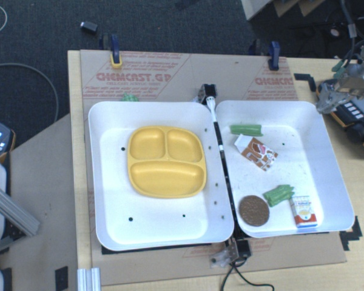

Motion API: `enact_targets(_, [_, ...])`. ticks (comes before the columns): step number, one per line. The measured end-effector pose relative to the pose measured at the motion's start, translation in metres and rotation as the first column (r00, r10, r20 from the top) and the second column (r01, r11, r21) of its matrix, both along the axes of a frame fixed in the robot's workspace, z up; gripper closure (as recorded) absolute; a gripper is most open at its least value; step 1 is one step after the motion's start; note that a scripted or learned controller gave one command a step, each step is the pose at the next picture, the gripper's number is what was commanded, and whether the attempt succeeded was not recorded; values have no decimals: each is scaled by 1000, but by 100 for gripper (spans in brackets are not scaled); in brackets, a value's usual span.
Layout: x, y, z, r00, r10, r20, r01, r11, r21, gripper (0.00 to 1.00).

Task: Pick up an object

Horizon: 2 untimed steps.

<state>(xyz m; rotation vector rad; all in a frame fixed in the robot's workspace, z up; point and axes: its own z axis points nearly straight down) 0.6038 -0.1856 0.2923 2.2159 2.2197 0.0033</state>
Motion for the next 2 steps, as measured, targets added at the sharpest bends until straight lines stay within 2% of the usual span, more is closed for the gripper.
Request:
enact_targets(1, [18,121,170,1000,13,19,-13,1000,3,100])
enact_targets(2, [-13,165,170,1000,4,-6,-4,1000,4,100])
